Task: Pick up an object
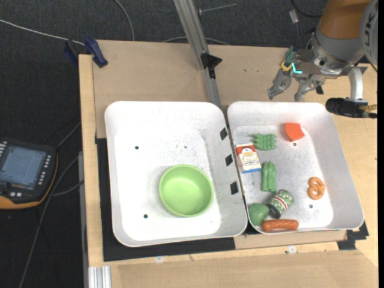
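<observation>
Arm: we see the grey arm entering from the upper right corner, its orange band high at the frame's top edge and the wrist pointing down toward the desk.
Hand: the hand hangs over bare desk just beyond the far rim of the right bin; its two fingers are spread apart with nothing between them.
Nearest object: we place the orange block closest to the hand, just inside the bin's far end and a little below the fingertips in the view.
Other objects in the right bin: further from the hand lie a green ridged piece, a small red and white carton, a green upright piece, a pretzel, a small can, a green rounded item and a sausage, the last three clustered at the near edge, farthest from the hand.
Left bin: the left bin sits well away from the hand, across the divide, and holds a green bowl.
Contact: we see the hand touching none of the objects.
</observation>
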Controlling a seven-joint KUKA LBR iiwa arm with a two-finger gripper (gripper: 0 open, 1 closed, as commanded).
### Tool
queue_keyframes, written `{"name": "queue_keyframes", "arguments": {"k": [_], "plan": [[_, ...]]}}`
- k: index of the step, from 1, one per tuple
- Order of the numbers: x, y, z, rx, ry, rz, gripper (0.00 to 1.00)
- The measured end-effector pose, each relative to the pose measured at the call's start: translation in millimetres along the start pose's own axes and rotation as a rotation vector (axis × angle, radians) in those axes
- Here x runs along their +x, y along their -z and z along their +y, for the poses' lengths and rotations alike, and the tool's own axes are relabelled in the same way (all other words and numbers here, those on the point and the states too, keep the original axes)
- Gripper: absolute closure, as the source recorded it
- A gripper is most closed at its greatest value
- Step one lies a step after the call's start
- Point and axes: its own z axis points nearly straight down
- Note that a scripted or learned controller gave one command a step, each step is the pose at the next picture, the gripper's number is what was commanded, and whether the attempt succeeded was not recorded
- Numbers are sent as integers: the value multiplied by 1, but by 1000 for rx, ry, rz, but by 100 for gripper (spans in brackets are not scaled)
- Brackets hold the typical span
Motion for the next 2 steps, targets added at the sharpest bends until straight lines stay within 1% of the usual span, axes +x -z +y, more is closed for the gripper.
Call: {"name": "queue_keyframes", "arguments": {"k": [1, 2], "plan": [[0, 0, 0, 0, 0, 0, 0], [-10, -55, -1, 5, 0, 0, 0]]}}
